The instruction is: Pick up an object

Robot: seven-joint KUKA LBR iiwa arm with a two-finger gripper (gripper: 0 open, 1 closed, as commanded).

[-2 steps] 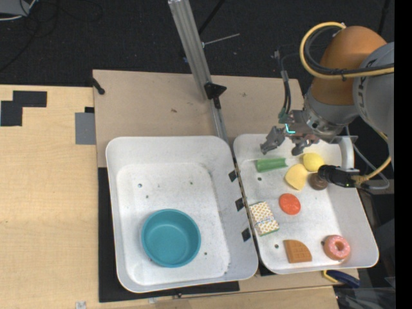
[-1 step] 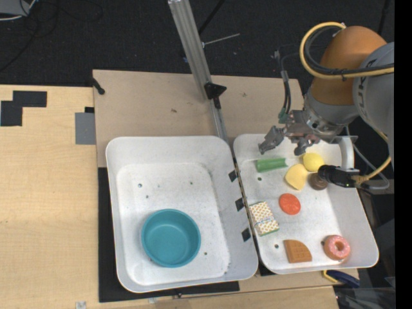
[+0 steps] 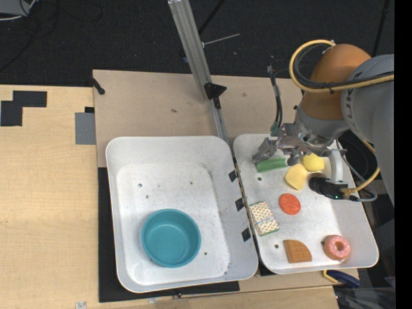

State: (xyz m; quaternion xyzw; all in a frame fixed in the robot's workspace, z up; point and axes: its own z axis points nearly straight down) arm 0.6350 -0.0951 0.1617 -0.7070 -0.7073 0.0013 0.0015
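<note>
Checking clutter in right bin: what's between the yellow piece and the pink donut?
In the camera view, the orange-red disc sits just left of the line from yellow piece to pink donut; otherwise bare bin floor.

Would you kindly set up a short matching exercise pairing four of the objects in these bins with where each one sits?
Things:
1. teal bowl
2. pink doughnut
3. green block
4. red disc

Places:
A. near right corner of the right bin
B. middle of the right bin
C. left bin, near side
D. far side of the right bin, at the gripper

Pairs: 1-C, 2-A, 3-D, 4-B
</note>
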